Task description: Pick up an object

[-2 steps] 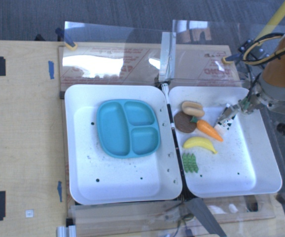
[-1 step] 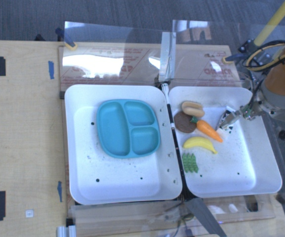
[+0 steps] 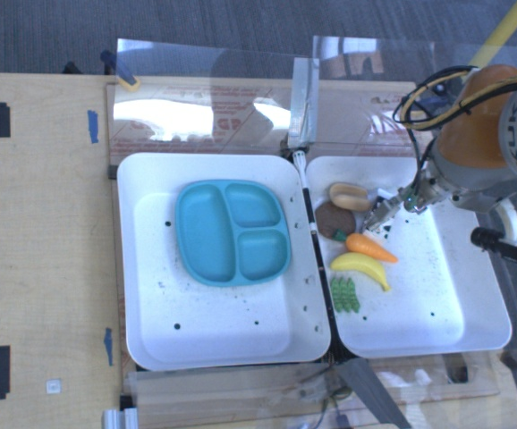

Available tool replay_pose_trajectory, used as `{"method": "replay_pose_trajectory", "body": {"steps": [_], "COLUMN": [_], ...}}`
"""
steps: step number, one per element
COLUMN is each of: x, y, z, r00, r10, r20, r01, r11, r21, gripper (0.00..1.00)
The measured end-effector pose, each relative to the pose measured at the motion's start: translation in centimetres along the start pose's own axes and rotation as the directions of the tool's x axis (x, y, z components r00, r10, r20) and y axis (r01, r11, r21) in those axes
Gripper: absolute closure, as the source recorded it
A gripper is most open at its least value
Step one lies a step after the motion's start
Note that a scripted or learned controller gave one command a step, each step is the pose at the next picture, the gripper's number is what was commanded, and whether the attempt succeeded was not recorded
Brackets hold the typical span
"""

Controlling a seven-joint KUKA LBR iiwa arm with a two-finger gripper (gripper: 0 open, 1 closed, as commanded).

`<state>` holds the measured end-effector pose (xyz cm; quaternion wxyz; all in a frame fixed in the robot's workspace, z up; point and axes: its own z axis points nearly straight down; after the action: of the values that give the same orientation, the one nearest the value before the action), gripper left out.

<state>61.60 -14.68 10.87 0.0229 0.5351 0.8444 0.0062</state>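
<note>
Closest to me, along the bench's front edge, the two white bins sit side by side. In the right bin point(image 3: 437, 320), nearest the front among the toy foods, lies a small green leafy piece point(image 3: 344, 294), close to the bin's left wall. Just behind it is a yellow banana point(image 3: 362, 269), lying at a slant, and touching or nearly touching the banana from behind is an orange carrot point(image 3: 371, 248) pointing toward the right. Further back, against the left wall, rests a dark brown rounded piece point(image 3: 334, 219), and behind that a tan, bread-like oblong point(image 3: 349, 196) lies across the bin's back left corner.

The gripper point(image 3: 379, 214) hangs over this cluster, just above the carrot and beside the tan oblong, its metal tip pointing down and to the left. From where I stand I cannot tell how far apart its tips are, and I see nothing clamped in it. The grey arm with its orange band point(image 3: 473, 123) reaches in from the right, cables looping over it.

In the left bin point(image 3: 151, 329) a blue divided tray point(image 3: 233, 232) lies flat in the middle, with three compartments. Behind both bins stands a clear plastic screen point(image 3: 214, 96).
</note>
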Motion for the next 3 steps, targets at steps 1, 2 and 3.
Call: {"method": "replay_pose_trajectory", "body": {"steps": [1, 2, 3], "x": [2.0, 3.2, 4.6], "y": [1.0, 0.7, -0.7], "z": [-0.1, -0.2, -0.3], "r00": [1.000, 0.934, 0.990], "r10": [-0.026, -0.358, -0.141], "r20": [0.003, 0.007, 0.007], "r01": [0.026, 0.358, 0.141], "r11": [1.000, 0.934, 0.990], "r21": [-0.001, -0.011, -0.012], "gripper": [0.00, 0.00, 0.00]}}
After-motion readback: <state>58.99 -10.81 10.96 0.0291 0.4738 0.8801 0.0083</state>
